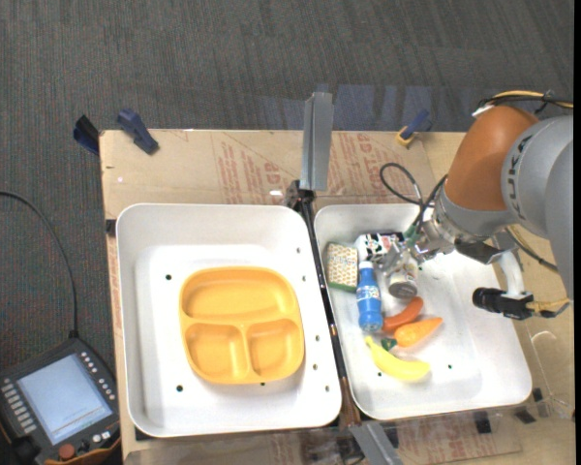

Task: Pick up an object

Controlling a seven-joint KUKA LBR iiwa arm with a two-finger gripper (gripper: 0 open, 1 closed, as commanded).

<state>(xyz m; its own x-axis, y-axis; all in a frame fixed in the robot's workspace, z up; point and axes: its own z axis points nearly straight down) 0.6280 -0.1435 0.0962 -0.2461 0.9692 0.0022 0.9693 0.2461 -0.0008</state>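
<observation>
Grey gripper [403, 263], grip state unclear, above blue bottle [368, 299]; label unreadable.

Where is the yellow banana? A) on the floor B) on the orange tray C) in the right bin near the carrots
C: the banana lies in the right bin, just below the two carrots, while the orange tray sits in the left bin.

Red print runs across the bare bench board [261, 168] — left of the gripper [403, 264], beyond the bins — too skewed to read.
</observation>
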